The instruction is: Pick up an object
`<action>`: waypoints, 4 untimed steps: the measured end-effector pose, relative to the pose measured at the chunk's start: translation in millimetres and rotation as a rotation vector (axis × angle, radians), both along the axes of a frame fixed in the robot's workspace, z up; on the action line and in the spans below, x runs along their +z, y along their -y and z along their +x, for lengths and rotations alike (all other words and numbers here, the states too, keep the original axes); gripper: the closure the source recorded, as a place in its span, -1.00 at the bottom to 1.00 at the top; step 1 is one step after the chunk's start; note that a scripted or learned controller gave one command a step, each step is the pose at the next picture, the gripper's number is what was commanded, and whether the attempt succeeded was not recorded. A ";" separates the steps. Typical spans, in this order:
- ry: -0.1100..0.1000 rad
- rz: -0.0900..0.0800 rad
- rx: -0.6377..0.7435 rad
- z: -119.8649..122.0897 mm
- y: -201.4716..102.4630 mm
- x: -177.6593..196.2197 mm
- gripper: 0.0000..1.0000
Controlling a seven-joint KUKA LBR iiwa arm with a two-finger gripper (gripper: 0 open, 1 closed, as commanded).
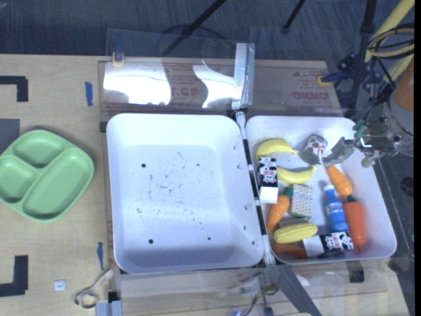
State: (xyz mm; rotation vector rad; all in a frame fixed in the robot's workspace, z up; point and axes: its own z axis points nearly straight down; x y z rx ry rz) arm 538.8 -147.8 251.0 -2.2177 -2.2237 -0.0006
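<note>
My gripper (343,148) sits over the upper right part of the right bin (388,232), reaching in from the right edge. The jaws look slightly apart with nothing between them, though the angle makes this hard to read.

Nearest candidate: a small round red-and-white object (316,147), just to the jaws' left, near or touching them; I cannot tell which. Looks rigid, light and curved, so probably prone to rolling. Take it across the widest middle.

Just below the jaws: an orange carrot (339,180), tapered, likely smooth plastic. Grip at the thick end, across the short axis.

Further below: a blue bottle (335,213), cylindrical and likely slippery; close across its body.

Left of the round object: two yellow bananas (284,160), curved, light, stiff toys by the look; hold them mid-span.

Items are crowded, so neighbours may shift. The left bin (131,137) lies well apart to the left.
</note>
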 end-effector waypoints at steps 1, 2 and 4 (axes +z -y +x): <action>0.001 0.000 0.061 27.6 39.4 -53.0 -1.00; 0.003 -0.002 -0.100 37.8 67.6 41.8 -1.00; 0.008 0.004 0.053 54.0 59.5 -154.4 -1.00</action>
